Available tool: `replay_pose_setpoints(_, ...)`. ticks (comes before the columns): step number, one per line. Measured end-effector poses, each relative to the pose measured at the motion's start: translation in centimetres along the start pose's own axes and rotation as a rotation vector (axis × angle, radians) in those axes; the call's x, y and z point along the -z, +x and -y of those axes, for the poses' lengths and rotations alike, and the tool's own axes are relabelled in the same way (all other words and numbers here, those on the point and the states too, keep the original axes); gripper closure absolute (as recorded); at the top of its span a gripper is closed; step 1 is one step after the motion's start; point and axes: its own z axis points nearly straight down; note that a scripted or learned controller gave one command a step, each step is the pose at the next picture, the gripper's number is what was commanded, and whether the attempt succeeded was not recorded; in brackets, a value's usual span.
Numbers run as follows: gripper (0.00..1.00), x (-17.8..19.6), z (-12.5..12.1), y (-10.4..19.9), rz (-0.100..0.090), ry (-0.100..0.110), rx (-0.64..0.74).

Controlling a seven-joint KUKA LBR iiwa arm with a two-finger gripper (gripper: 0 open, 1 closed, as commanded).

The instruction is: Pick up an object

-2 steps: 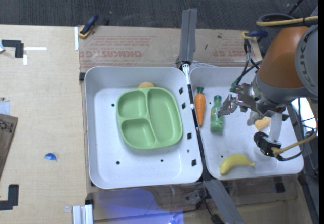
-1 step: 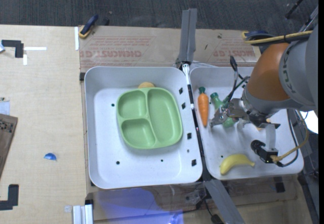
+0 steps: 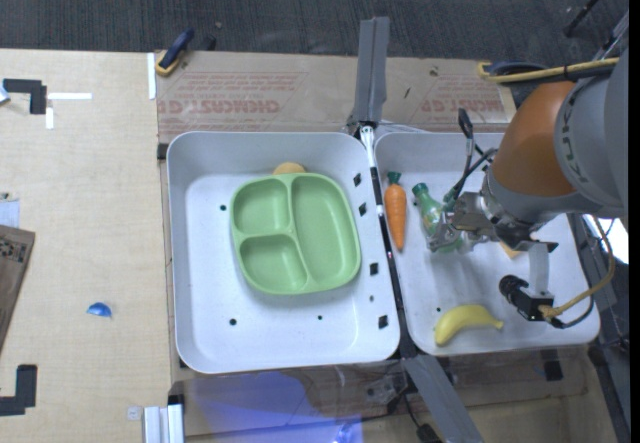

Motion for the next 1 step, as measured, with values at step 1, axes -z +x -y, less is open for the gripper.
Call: replay_pose_setpoints(1, 1.00, 13.03, -4.47, 4.26, 0.002, -0.004, 0.022)
